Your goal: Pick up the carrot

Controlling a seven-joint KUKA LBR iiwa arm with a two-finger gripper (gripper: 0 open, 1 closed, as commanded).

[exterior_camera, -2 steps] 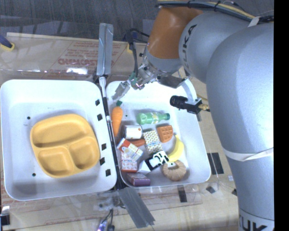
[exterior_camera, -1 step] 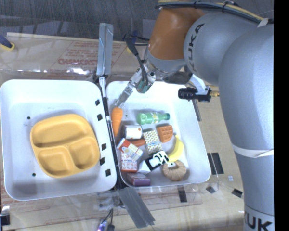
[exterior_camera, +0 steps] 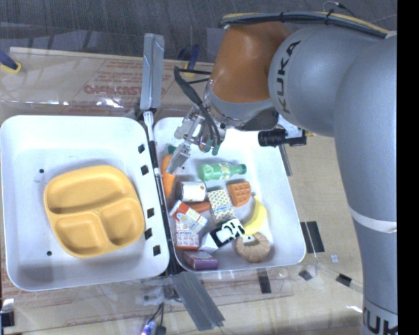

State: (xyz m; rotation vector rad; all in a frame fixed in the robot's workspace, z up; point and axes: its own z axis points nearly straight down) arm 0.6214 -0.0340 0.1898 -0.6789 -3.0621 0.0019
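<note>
Over the right bin (exterior_camera: 288, 208), near its upper left corner, the jaws (exterior_camera: 184, 147) hang low, pointing down and to the left. Fingers (exterior_camera: 178, 156) look parted somewhat, nothing seen between them; tips sit just above the carrot (exterior_camera: 168, 179), whether touching it I cannot tell. Carrot lies along the bin's left wall, orange, lengthwise up and down, its upper end under the fingertips.

Grey arm (exterior_camera: 335, 75) reaches in from the right, broad orange band (exterior_camera: 244, 61) above the wrist, black cable looping over the top.

Right bin holds a crowd of small toy foods. Green bottle (exterior_camera: 222, 170) lies on its side just right of the jaws. Below it a waffle-patterned orange piece (exterior_camera: 239, 191), and a banana (exterior_camera: 257, 216) curving along the right of the heap. White cylinder (exterior_camera: 193, 191) just right of the carrot. Small printed cartons (exterior_camera: 188, 229) below that, packed close together. Black-and-white item (exterior_camera: 227, 232) beside them. Brown round pastry (exterior_camera: 253, 248) near the lower right of the pile. Purple block (exterior_camera: 204, 262) at the bin's lower edge.

Left bin (exterior_camera: 21, 145) carries a yellow compartment tray (exterior_camera: 92, 209), three sections, sitting about centre, slightly turned.

Both bins side by side on the bench (exterior_camera: 314, 180), walls touching down the middle.
</note>
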